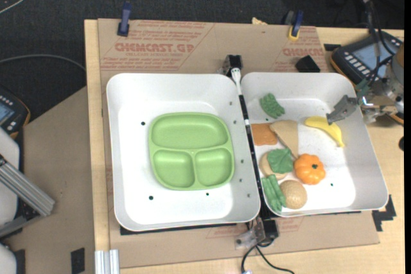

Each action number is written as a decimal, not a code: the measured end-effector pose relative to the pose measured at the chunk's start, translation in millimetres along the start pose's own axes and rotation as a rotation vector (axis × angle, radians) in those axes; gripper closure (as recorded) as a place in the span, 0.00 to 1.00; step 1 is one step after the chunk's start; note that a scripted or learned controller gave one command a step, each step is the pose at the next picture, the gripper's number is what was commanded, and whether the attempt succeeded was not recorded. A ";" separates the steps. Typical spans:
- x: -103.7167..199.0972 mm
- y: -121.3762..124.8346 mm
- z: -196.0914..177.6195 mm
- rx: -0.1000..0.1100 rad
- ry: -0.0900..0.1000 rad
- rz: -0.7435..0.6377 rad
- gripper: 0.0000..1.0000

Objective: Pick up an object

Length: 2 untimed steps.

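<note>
- The end effector (338, 111) hovers just right of the toy banana (325, 129) in the right bin (359, 199); its grip state cannot be told.
- Risk: the curved banana may slip aside, or neighbouring bread slice (287, 133) gets nudged.

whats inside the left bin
A green tray with three compartments sits inside the left bin, nothing in them. Whatever bin floor lies under the tray is covered.
</note>
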State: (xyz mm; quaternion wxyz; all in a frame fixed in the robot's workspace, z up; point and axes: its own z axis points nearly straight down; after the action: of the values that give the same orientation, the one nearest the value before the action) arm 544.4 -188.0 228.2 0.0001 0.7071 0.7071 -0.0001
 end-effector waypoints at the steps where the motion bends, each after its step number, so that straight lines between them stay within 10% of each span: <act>1: 66.9 -59.6 51.4 0.010 0.006 -0.003 0.00; 2: 62.7 -55.3 37.8 -0.003 -0.001 0.000 1.00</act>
State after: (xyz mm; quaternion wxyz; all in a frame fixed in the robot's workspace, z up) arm 489.1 -125.3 190.4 0.0014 0.7071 0.7071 0.0006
